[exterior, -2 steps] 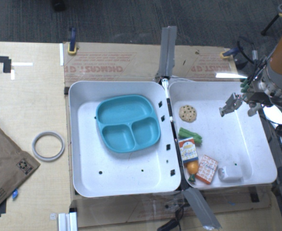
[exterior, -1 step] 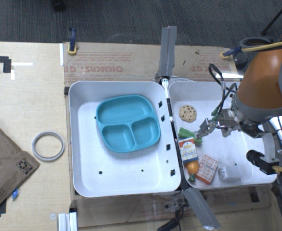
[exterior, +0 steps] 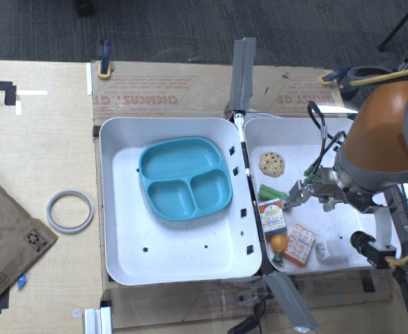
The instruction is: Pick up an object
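The right bin holds several small items. Near its back left lies a round cookie. Below it come a green packet, a small white and orange carton, an orange ball and a red patterned box. My gripper hangs low over the middle of this bin, just right of the green packet and the carton, pointing left. Nothing can be seen held in it. The arm's orange band rises behind it.
The left bin carries a blue divided plate. A roll of tape and a brown cardboard box lie on the bench to the left. Cables and a black fitting sit at the right bin's right side.
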`<state>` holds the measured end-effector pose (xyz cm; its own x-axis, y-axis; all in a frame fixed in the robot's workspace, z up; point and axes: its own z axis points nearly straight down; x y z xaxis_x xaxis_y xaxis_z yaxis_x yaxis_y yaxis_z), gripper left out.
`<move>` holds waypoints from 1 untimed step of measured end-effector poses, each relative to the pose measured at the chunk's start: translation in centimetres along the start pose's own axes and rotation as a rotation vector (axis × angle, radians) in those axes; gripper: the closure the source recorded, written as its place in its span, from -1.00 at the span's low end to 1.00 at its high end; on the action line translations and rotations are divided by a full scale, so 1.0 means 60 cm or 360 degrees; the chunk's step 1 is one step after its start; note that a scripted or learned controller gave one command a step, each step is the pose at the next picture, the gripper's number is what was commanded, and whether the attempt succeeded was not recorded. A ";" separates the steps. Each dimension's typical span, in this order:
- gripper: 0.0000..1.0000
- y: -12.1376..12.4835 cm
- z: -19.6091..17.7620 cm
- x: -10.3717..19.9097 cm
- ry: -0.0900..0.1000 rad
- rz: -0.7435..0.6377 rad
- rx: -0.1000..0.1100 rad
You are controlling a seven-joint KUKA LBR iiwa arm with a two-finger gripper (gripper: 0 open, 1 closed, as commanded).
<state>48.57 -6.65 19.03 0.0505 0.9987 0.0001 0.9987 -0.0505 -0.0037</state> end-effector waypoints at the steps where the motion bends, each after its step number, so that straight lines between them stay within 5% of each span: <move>1: -1.00 0.059 0.144 -0.045 -0.0007 -0.0463 -0.0040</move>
<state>51.94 -9.52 10.37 -0.2383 0.9712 -0.0067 0.9709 0.2384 0.0204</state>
